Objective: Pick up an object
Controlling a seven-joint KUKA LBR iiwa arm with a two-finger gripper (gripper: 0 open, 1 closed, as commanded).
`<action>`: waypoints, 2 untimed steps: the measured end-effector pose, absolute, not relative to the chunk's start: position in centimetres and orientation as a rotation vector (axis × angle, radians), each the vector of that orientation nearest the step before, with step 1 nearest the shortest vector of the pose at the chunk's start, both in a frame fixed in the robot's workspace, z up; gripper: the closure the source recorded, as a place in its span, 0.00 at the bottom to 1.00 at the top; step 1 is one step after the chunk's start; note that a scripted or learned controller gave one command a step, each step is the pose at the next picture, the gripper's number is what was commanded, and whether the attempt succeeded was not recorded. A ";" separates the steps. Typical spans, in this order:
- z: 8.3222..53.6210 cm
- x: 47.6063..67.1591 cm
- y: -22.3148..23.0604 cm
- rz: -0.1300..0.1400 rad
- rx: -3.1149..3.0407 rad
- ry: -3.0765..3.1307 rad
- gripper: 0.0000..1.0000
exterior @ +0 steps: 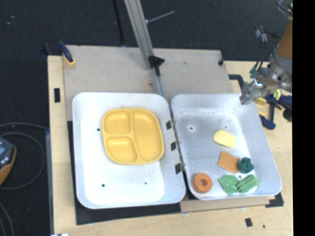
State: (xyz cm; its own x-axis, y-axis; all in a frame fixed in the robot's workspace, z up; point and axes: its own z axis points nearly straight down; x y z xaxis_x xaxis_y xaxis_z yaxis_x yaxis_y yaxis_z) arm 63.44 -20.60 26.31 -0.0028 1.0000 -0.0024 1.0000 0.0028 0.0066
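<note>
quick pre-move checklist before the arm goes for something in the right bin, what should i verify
1. Targets present: ok. The right bin holds a yellow piece, an orange piece, a dark green piece, a light green piece and an orange ring.
2. An isolated target: ok. The yellow piece lies apart from the rest.
3. Clutter near other targets: not ok. The orange piece, dark green piece and light green piece crowd together by the near right corner.
4. Gripper position: not ok. It sits at the bin's far right corner, away from every item.
5. Jaws' state: cannot tell.
6. Nothing held: cannot tell.
</note>
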 end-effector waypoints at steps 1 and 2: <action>25.5 64.7 -15.6 0.001 2.214 2.228 1.00; 24.6 64.5 -9.8 0.000 2.215 2.228 1.00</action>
State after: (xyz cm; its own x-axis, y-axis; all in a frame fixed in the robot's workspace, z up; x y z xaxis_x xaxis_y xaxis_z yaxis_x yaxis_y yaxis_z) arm 64.48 -9.81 24.64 -0.0060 1.0000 -0.0002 1.0000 0.0060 0.0001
